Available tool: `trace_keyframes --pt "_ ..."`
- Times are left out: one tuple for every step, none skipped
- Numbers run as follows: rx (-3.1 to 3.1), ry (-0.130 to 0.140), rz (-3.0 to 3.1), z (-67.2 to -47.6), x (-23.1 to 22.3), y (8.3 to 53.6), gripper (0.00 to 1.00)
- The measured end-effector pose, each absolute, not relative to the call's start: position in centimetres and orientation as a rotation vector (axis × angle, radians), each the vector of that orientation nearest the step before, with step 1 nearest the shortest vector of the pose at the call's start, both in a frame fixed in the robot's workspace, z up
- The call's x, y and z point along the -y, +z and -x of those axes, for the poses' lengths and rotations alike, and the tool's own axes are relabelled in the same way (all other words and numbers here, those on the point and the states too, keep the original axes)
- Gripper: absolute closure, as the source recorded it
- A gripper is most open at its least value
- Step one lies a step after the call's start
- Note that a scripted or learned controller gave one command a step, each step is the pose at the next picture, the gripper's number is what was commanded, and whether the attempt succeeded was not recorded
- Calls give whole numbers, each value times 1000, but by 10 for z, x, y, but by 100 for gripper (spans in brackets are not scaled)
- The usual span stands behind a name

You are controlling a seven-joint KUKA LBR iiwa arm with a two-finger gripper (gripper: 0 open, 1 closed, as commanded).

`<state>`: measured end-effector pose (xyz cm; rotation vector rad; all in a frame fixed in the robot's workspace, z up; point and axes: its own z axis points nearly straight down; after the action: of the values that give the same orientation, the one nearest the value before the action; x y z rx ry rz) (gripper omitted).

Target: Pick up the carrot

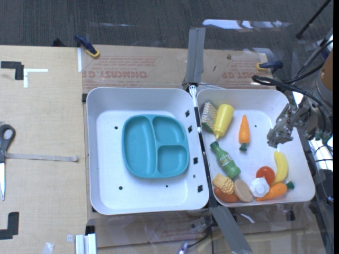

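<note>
The carrot (243, 132) is lying lengthwise just left of the pincer (279, 136), whose finger state I cannot tell.

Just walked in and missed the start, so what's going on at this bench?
The arm's gripper hangs over the right bin, which holds toy food. It is after the carrot, which lies on the bin floor to the gripper's left, untouched. The left bin holds a teal divided plate.
</note>
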<state>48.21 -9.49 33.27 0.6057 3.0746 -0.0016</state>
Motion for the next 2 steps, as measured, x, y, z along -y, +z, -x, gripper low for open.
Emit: trace_keyframes --pt "-3139 0 48 -528 69 192 100" --pt "-3115 -2 332 -496 83 322 100"
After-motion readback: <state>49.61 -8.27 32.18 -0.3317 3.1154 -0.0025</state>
